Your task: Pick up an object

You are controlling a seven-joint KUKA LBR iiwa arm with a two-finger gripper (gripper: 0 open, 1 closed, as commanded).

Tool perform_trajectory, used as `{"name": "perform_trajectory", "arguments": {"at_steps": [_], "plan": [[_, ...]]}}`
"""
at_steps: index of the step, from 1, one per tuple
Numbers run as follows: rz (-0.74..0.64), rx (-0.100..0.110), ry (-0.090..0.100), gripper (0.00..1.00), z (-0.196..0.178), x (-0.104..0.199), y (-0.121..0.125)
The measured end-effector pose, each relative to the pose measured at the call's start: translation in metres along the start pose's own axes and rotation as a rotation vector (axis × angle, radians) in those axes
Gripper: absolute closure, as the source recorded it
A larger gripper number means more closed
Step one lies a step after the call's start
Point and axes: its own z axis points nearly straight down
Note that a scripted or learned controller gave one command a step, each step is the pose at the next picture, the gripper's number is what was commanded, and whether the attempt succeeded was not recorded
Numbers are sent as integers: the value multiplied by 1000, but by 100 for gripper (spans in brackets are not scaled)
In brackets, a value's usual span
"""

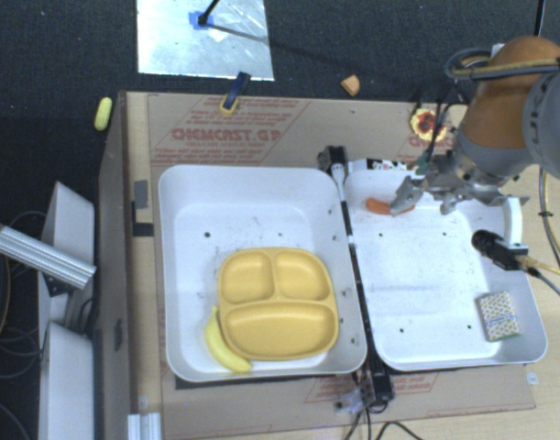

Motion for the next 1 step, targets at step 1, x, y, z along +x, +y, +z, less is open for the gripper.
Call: {"name": "perform_trajectory", "arguments": {"at_steps": [1], "plan": [[-1,3,-1,0,102,-20,44]]}}
